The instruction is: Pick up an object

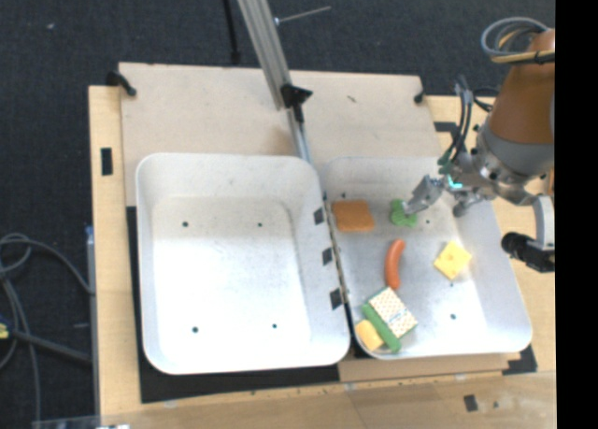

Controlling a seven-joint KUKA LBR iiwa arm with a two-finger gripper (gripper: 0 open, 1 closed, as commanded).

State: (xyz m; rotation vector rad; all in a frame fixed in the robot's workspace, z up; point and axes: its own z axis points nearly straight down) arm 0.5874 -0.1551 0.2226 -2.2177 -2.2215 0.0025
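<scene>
My gripper (442, 201) hangs over the back of the right bin (495, 320), with its fingers spread open and nothing between them. The tip of its left finger (422, 197) is right beside a small green object (404, 216). An orange-brown block (353, 217) lies to the left of that. A red-orange sausage shape (395, 264) rests mid-bin, and a yellow block (452, 261) lies to its right. At the front lie a green-and-white checkered box (391, 313) and a yellow piece (368, 335).
The left bin (234, 259) stands beside the right one, and a divider with black clips (329, 254) runs between them. A slanted metal pole (266, 39) rises behind the bins. The arm's orange band (523, 105) and cables lie at the right edge.
</scene>
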